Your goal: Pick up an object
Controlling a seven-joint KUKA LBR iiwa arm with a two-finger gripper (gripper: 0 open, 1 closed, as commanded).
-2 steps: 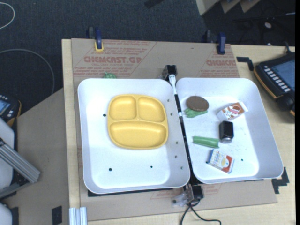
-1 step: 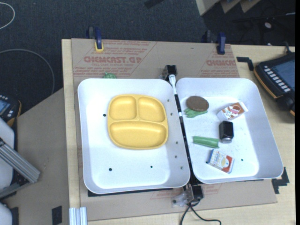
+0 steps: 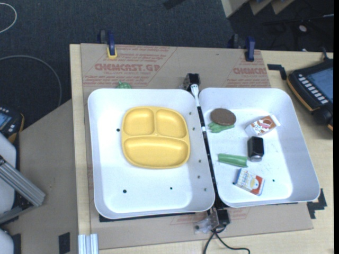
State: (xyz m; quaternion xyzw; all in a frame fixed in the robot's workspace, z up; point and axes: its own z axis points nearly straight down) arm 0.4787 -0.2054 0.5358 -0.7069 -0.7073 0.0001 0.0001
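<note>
1. We cannot tell how the hand is.
2. We see the right bin point(image 3: 296, 142) with small things inside. A brown round thing point(image 3: 223, 116) lies near the top left, with a green bit touching it.
3. A red and white packet point(image 3: 262, 125) lies to its right. A black thing point(image 3: 256, 147) sits just below that packet.
4. A green stick point(image 3: 232, 160) lies left of the black thing. Another red and white packet point(image 3: 249, 182) lies below it.
5. The left bin point(image 3: 106, 184) holds a yellow tray point(image 3: 155, 137) with three parts.
6. Both bins sit side by side on the desk point(image 3: 85, 67).
</note>
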